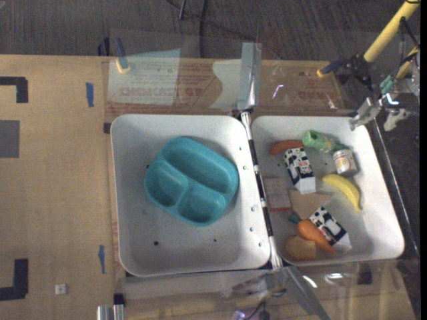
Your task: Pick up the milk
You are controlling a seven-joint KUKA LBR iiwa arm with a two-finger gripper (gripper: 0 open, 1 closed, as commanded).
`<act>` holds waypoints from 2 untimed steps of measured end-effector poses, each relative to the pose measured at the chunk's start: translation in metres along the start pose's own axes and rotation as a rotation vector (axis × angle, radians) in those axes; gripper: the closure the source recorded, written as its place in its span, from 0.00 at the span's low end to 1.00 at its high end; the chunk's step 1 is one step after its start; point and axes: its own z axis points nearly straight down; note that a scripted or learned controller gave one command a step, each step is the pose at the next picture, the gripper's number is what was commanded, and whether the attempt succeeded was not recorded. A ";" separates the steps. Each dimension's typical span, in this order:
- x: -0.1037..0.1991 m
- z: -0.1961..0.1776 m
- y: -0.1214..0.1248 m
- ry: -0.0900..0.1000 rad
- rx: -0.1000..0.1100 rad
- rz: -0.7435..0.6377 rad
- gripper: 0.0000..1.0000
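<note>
Lying mid-bin, milk (299, 169) sits clear of bin rim (383, 179).

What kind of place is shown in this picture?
Probably a robot test bench in a lab, not a kitchen. Two white bins sit on a taped cardboard surface, toy food such as a banana lies in one, and cables run across the floor.

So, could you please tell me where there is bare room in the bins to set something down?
The left bin has bare floor around the teal tray, widest along its near edge. The right bin is crowded; only its near right corner is bare.
</note>
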 end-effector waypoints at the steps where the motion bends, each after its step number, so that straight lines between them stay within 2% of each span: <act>1: 0.059 0.126 0.016 0.000 -0.001 0.107 0.00; 2: 0.090 0.149 -0.008 -0.003 -0.029 0.124 0.00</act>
